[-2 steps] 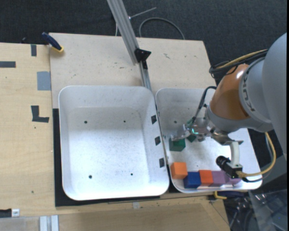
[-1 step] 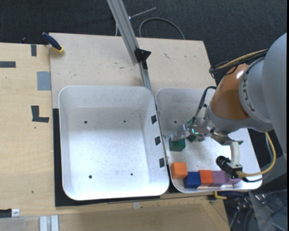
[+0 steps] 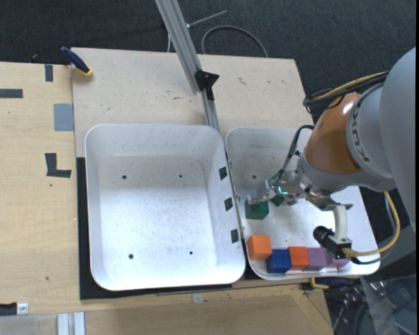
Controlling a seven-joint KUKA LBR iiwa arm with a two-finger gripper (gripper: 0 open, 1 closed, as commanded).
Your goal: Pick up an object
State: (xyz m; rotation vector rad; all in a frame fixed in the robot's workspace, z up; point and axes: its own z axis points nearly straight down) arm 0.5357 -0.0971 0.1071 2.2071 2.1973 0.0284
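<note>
In the right bin (image 3: 239, 147), my gripper (image 3: 272, 192) hangs low over the floor near the bin's middle, with the orange-banded wrist (image 3: 332, 145) behind it to the right. A dark green block (image 3: 257, 209) lies just below and left of the gripper, touching it or very close. Along the bin's front wall sit an orange block (image 3: 260, 246), a blue block (image 3: 279, 260), a second orange block (image 3: 298, 256) and a purple block (image 3: 320, 258) in a row.
The left bin (image 3: 91, 187) stands beside the right one, sharing a raised divider (image 3: 230, 201). A slanted metal rail (image 3: 181, 40) runs down to the bins' back edge. A blue-and-yellow tool (image 3: 77, 61) lies at the far left of the bench.
</note>
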